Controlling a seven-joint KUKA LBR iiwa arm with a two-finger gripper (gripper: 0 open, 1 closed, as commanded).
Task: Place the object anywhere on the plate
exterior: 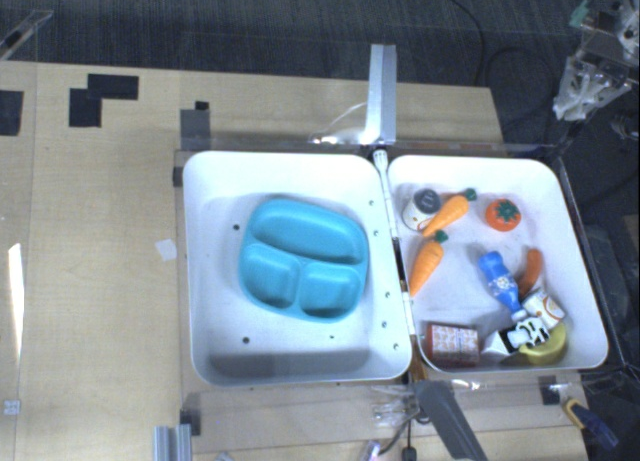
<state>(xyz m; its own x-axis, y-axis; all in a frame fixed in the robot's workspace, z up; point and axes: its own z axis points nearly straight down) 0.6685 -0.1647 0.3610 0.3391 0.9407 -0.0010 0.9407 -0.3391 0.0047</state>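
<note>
The blue 3-section plate point(303, 270) sits mid-way in the left bin point(210, 349). In the right bin point(590, 334), 2 carrots point(432, 249) lie by the left wall, a tomato point(503, 213) near the back edge, a blue bottle point(499, 281) centrally. The claw point(583, 89) hangs beyond the table's back right corner; its opening I cannot tell.

Blue plate point(303, 269) lay unobstructed in left bin point(215, 349); right bin point(570, 219) crowded by carrots point(432, 249), bottle point(498, 279), box point(455, 342).

Plate point(303, 269) in left bin point(205, 279), toys in right bin point(570, 239)
</note>
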